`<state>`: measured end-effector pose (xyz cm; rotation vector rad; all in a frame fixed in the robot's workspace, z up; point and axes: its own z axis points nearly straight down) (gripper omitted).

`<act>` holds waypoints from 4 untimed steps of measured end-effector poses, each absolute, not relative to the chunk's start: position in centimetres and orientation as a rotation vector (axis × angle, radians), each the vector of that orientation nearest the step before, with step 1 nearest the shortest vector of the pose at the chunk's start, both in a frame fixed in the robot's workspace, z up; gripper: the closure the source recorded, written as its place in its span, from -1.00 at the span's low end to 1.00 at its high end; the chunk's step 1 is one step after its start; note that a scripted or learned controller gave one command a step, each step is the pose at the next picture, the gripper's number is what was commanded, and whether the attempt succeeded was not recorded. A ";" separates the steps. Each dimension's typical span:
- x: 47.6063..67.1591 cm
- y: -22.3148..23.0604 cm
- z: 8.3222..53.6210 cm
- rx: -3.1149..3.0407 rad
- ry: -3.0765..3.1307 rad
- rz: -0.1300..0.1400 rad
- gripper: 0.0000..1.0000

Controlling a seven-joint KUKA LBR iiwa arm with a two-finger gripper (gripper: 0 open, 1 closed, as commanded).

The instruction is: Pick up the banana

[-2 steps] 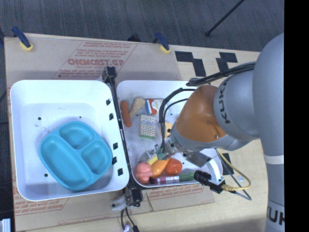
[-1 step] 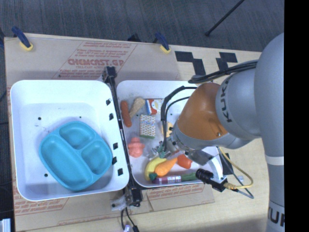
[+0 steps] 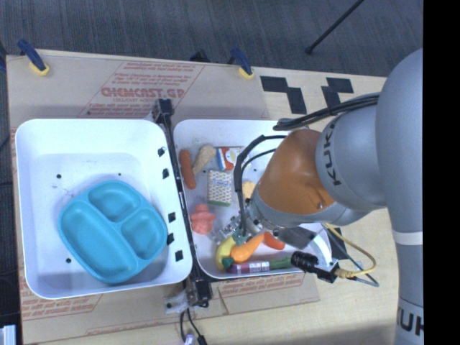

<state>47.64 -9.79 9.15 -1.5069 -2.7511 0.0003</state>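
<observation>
Grey and bulky, the arm (image 3: 374,157) filled the right side of the view, its orange band (image 3: 291,175) hanging over the right bin (image 3: 215,129). Below the band the wrist ended in the jaws (image 3: 241,228), which pointed down into the near part of that bin. Their tips were lost in a cluster of small toys, and whether they were open or closed could not be told, nor whether anything sat between them.

The banana (image 3: 225,251) lay in the right bin near its front wall, just below and a little left of the jaws, very near them, though contact could not be made out. An orange carrot-like toy (image 3: 248,247) rested against the banana's right side, directly beneath the jaws. A marker-like tube (image 3: 251,267) lay along the front wall just under both.

Farther back in the same bin sat a pink lump (image 3: 203,218) to the left of the jaws, a speckled green block (image 3: 220,187), a reddish sausage (image 3: 187,168) near the left wall, and a tan piece (image 3: 204,157) beside it. A black cable (image 3: 248,157) looped from the wrist over these things.

The left bin (image 3: 36,142) held a blue divided tray (image 3: 111,228) with three compartments. Both bins rested on a cardboard sheet (image 3: 144,85) covering the table, held at its far edge by blue and yellow clamps (image 3: 34,58).
</observation>
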 end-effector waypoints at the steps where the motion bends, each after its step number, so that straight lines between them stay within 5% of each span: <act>1: 47.7 -9.8 10.2 -1.499 -2.754 0.000 1.00; 2: 47.7 -3.9 19.2 -1.208 -2.900 0.000 1.00; 3: 47.7 -3.9 19.2 -1.208 -2.899 0.001 -1.00; 4: 47.7 -1.9 19.2 -0.804 -3.033 0.001 -1.00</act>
